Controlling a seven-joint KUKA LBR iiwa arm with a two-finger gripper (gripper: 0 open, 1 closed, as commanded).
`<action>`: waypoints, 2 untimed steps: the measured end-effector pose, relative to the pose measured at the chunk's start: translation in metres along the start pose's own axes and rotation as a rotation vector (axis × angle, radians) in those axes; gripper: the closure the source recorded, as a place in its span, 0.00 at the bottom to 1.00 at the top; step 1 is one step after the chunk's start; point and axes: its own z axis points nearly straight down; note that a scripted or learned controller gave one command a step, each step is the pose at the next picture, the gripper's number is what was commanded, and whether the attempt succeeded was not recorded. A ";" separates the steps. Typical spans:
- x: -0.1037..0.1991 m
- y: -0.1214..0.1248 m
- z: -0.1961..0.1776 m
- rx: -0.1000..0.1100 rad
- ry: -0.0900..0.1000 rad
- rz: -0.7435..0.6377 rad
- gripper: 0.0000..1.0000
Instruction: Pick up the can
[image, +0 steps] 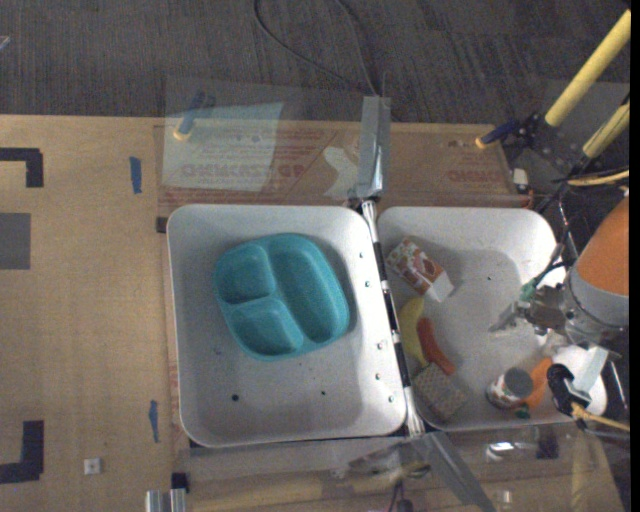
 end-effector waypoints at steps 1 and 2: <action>-0.006 0.001 -0.010 -0.006 -0.008 0.009 1.00; -0.002 0.001 -0.010 -0.003 -0.003 0.003 0.00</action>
